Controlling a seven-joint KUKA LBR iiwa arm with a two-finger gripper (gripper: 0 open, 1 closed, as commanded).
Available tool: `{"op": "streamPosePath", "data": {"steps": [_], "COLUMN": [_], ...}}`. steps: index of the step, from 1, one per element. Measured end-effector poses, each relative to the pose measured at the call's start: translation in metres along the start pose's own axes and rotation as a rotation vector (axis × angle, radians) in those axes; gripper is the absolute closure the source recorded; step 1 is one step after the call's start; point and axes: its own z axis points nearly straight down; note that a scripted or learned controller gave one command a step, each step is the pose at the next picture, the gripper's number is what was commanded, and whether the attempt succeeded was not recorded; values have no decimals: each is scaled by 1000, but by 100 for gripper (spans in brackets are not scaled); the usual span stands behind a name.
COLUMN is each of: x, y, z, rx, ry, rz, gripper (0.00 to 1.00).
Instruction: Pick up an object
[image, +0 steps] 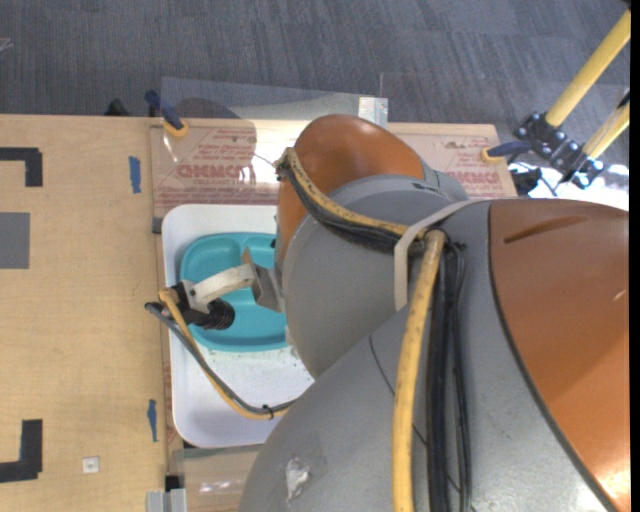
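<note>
Nearest me, the grey arm (400, 400) comes in from the right and covers much of the scene. Left of it I see a white bin (225, 405). A teal dish (215, 262) lies in the bin's far half, its right side under the arm. The gripper (265, 290) sits over that right side, and I cannot tell whether it is released or clenched. Beyond the bin lies a clear sheet with red lettering (215, 165).

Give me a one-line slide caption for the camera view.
Grey-and-orange arm reaches over the white bin, its pincer above a teal tray lying inside.
</note>
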Motion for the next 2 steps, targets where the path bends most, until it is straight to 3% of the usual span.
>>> {"op": "streamPosePath", "data": {"steps": [1,2], "x": [13,0], "y": [0,1], "z": [140,28], "rx": [8,4], "ry": [0,4], "rz": [-190,0], "gripper": [100,100]}}
